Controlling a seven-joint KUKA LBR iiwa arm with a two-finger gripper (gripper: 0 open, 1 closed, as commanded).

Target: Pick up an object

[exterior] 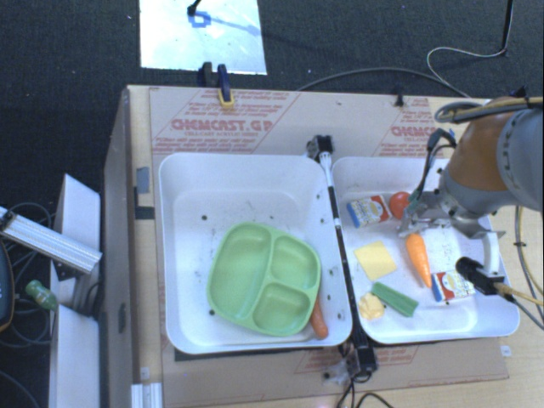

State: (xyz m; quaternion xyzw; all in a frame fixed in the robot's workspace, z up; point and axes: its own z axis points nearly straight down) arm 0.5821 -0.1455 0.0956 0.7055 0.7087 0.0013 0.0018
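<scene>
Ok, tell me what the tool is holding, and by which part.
Cannot be told: the tool sits just above the carrot's top end, but no grip shows.

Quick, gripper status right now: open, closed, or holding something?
Gripper: cannot be told; it sits low in the right white bin, just above the top end of the orange toy carrot, with nothing visibly held.

My two white bins (pixel 246 172) look like smooth, faintly glossy plastic, as does the green divided tray (pixel 265 277). The desk (pixel 255 117) beneath is matt cardboard-like board with red print. My arm's orange band (pixel 476 155) shines softly; the dark floor (pixel 68 49) reads as rough carpet.
</scene>
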